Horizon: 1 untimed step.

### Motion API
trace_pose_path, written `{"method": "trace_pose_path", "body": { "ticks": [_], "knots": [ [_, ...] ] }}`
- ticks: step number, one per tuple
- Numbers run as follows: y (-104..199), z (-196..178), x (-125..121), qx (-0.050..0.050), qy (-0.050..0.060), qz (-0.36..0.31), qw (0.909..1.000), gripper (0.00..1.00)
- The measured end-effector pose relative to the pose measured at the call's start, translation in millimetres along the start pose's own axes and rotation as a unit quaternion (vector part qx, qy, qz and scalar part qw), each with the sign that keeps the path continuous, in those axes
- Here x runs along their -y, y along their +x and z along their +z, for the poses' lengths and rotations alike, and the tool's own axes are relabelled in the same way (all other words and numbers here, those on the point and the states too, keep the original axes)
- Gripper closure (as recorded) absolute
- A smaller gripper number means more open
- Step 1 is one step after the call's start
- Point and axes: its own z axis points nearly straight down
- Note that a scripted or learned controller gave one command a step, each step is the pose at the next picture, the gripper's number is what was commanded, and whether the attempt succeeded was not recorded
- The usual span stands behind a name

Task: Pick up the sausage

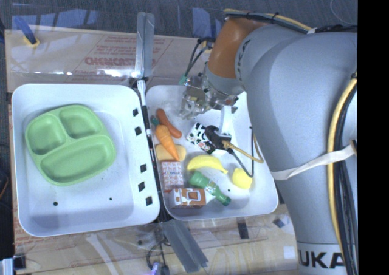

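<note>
Sausage [168, 122] lies slanted at the left wall of the right bin [262, 198], just above the carrot [166, 141].
Gripper [193, 105] hovers up and right of the sausage, holding nothing; its grip state I cannot tell. Best to come down across the sausage's middle, clear of the carrot touching below; the cow-print toy [200, 136] sits right of the sausage, banana [205, 164] lower.

- The arm's grey base [316, 231], at the lower right, carries large dark letters reading "UKA", cut off at the picture's edge.
- The clear sheet [109, 55] on the desk behind the bins bears red print, too blurred to read.
- The small cartons [172, 175] carry printed labels, illegible.
</note>
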Motion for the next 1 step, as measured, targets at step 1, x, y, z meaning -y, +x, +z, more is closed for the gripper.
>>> {"method": "trace_pose_path", "body": {
  "ticks": [1],
  "knots": [
    [28.3,-90.4,8.2,0.000,-0.003,0.012,0.9999,1.00]
  ]
}}
